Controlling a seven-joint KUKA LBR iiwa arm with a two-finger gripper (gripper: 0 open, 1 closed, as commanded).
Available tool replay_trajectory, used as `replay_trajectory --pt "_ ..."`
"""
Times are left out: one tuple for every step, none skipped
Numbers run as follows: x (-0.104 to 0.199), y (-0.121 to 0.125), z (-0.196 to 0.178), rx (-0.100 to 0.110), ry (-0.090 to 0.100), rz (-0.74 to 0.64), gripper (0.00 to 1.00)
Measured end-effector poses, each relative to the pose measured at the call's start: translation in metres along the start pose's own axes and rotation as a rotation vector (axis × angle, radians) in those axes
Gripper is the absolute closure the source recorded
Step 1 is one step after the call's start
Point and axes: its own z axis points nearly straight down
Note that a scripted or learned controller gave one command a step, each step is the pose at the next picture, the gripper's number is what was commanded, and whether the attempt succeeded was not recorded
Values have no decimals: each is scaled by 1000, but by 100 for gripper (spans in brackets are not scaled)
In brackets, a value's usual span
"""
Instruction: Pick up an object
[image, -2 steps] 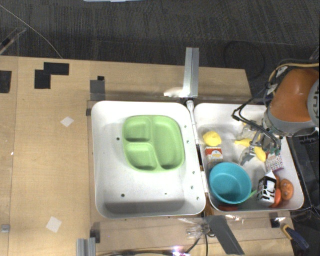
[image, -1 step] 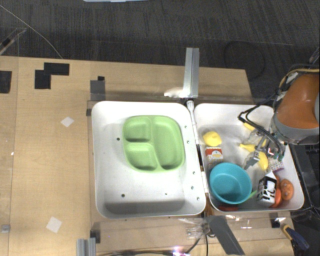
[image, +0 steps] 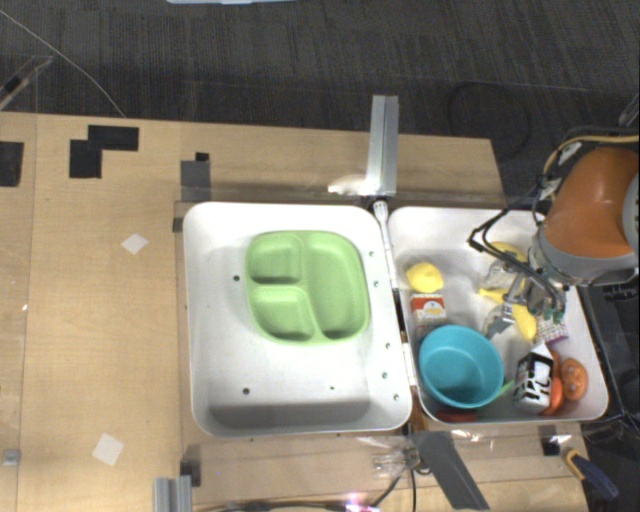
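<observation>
Here the arm (image: 590, 215) reaches in from the right and its hand (image: 525, 300) hangs low over the right bin (image: 455, 235), among the yellow pieces near that bin's far right side. You cannot tell from this view how the hand is set, nor whether anything sits in it, because cables and the wrist cover that spot. The candidate objects crowd together: a yellow banana-like piece (image: 522, 322) lies right under the hand, a yellow lemon-shaped toy (image: 425, 276) sits to its left, a small red-and-white box (image: 428, 308) touches the teal bowl (image: 459, 364), and a black-and-white item (image: 537, 378) lies beside an orange ball (image: 573, 376) at the near right corner. Expect trouble from this crowding: a closing hand may nudge a neighbour, catch two things, or slip off a rounded toy. The bin wall close by may also block one side. The left bin (image: 215, 300) holds a green divided tray (image: 305, 285), well apart.
</observation>
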Motion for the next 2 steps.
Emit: replay_trajectory --pt "3 -4 0 -2 0 -34 0" --pt "-21 -11 1 -1 -1 -197 0"
